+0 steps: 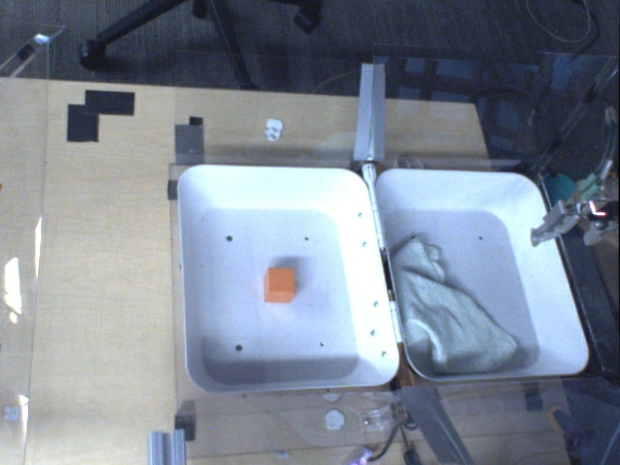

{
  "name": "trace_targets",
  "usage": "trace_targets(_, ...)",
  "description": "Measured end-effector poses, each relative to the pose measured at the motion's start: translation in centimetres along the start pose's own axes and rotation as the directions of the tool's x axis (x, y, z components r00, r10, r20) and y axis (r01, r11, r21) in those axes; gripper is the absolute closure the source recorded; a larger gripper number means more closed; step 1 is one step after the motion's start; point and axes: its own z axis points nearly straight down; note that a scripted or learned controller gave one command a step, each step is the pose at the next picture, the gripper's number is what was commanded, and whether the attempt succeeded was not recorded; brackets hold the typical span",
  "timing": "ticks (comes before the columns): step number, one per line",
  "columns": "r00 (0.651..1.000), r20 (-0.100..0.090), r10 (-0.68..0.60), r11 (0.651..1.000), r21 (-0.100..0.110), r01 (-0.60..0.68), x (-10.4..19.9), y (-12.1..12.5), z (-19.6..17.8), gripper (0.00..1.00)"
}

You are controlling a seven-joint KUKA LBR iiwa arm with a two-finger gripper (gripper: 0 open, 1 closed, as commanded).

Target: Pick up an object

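Gripper (pixel 562 223) seen at right bin's (pixel 484 184) right rim, finger state cannot be told. Orange cube (pixel 280 285) mid left bin (pixel 208 260); grey cloth (pixel 448 313) risks being snagged.

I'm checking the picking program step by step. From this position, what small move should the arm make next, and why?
Probably swing the claw left over the right bin toward the grey cloth. The claw sits at that bin's right rim, apart from both objects, and the cloth is the closer one; the orange cube lies farther off in the left bin.
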Motion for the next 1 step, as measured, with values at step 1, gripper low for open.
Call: trace_targets(1,1.000,0.001,-0.006,1.000,-0.004,0.006,0.08,0.17,-1.09,1.00)
